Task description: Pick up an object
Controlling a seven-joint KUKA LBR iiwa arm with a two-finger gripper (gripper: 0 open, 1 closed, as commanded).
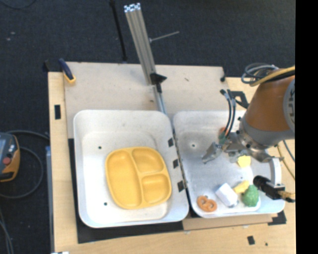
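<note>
Tool [212,152] sits low in the right bin [198,130], at the end of the arm [268,111]. One grey finger juts out toward the bin's bare middle. Whether the fingers are apart or together: cannot tell, the wrist covers most of them. Nothing is seen between them, so I log no grasp.

Progress, as a judgement: pick not done. All loose objects lie on the bin floor. What is left is to close on one and lift it.

Candidates, from the tool outward:
- yellow piece [244,161], nearest, just behind the tool under the wrist, partly hidden.
- white block [226,194], below the tool, toward the bin's near edge.
- second yellow piece [242,187], touching or just beside the white block.
- green lump [251,196], beside that yellow piece, at the bin's near corner.
- orange pretzel shape [207,203], below the tool, at the near rim, just beside the white block.

The tool points away from this cluster, toward bare bin floor.

Further out: left bin [89,130] holds a yellow divided tray [138,176], well apart from the tool. Both bins rest on the counter [99,84]. A metal post [141,42] rises from the counter beyond the bins.

Writing: no brand, label or text is legible on anything. A small checker pattern [131,7] tops the post; it carries no words.
</note>
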